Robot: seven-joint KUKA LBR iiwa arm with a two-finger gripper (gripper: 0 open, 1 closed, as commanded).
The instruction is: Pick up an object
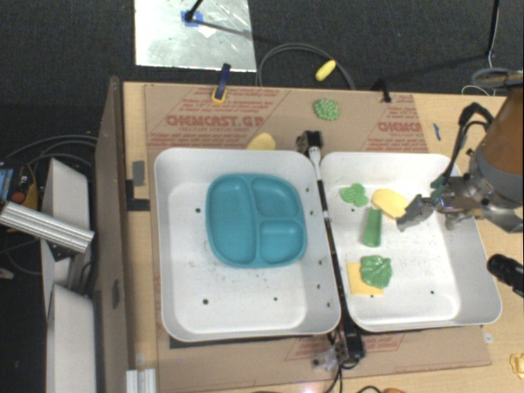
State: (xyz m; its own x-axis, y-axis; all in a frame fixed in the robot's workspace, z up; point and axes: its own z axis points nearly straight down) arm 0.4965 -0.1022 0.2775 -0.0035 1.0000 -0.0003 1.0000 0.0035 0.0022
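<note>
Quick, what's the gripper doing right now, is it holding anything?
Gripper: over the right bin, beside the yellow piece; whether it holds anything cannot be told.

Bench (205, 109), two white bins (188, 301), green toy (327, 109)

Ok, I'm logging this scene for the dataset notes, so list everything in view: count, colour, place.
bins: 2, white, side by side on bench
divided plate: 1, blue, left bin
leafy pieces: 2, green, right bin
green stick: 1, right bin, middle
yellow piece: 1, right bin, by gripper
yellow slab: 1, under lower leafy piece
green round thing: 1, cardboard behind bins
yellow things: 2, behind bins
metal sheet: 1, silver, floor
gripper: 1, dark, over right bin
</note>
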